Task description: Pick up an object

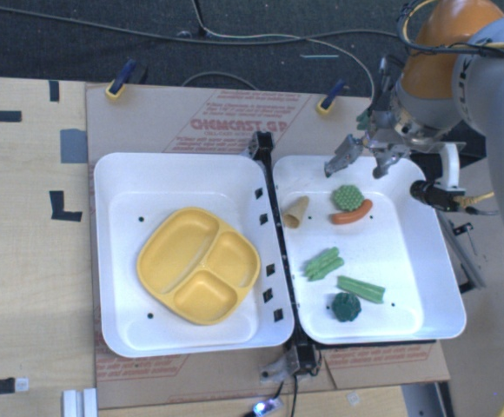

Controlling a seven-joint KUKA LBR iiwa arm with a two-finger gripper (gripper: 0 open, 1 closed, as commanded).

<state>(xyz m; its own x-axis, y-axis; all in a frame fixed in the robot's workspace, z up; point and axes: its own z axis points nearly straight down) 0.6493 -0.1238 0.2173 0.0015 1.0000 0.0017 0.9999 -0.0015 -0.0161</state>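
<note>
Two white bins sit on cardboard; the gripper (362,158) hangs with fingers spread and empty over the right bin's (408,320) far edge; best drop straight onto the green ball (348,197) beside the sausage (352,215), centring first.

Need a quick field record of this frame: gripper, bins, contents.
gripper: open, holding nothing, above the far edge of the right bin
left bin: holds a yellow divided plate
right bin: holds six small toy foods
items, far end: cone near the divider; round green piece touching an orange sausage
items, near end: green beans; green stalk; dark green broccoli
nearest to gripper: round green piece and sausage
task status: nothing picked up yet
</note>
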